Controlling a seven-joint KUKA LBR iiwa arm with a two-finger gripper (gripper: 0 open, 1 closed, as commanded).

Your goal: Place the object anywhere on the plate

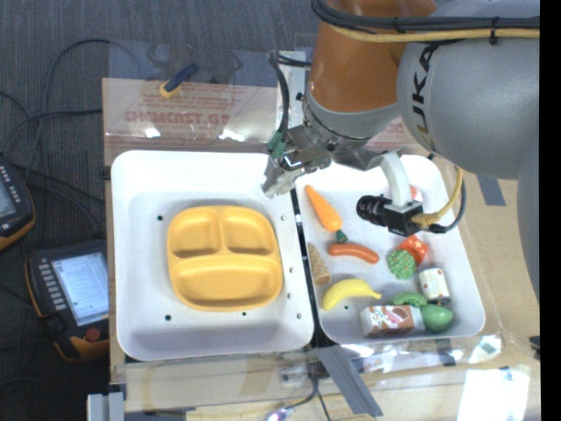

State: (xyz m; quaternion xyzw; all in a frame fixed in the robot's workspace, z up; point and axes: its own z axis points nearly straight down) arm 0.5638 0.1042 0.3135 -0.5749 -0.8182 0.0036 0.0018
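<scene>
A yellow plate (223,257) with three compartments lies in the middle of the left bin (140,191), and nothing rests on it. My gripper (280,175) hangs over the divider between the two bins, just past the plate's far right corner and left of the orange carrot (324,210). Nothing can be seen held in it. The carrot lies at a slant in the right bin (465,270), near its far left side.
Also in the right bin are a red chilli (352,252), a banana (349,293), a tan cone (317,267), a red-and-green fruit (408,257), a small can (433,283), a green item (436,317) and a labelled packet (388,321). The big arm overhangs the far right.
</scene>
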